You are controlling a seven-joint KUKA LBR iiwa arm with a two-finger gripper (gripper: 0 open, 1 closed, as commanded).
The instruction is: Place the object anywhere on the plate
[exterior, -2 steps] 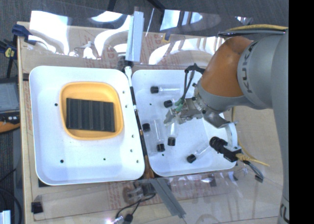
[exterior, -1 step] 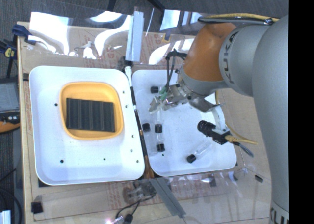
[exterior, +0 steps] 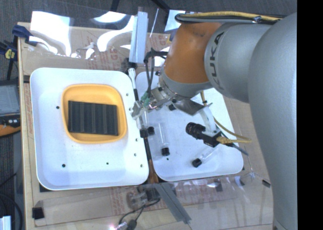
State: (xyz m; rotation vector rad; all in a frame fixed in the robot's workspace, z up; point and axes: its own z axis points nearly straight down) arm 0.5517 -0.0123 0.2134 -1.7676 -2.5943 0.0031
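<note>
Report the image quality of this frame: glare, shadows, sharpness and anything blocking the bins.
Camera view: bright glare on the clear sheet behind the bins; the left bin is evenly lit, the yellow plate with its dark ridged insert sharp; the arm looms large and covers much of the right bin; the gripper looks cluttered and slightly soft, with soft shadows under the small parts.

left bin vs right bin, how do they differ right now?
The left bin holds a yellow plate with a dark ribbed block on it; the right bin holds small dark-tipped clear objects. The arm hangs over the right bin, not the left bin. Both are shallow, white and side by side.
</note>
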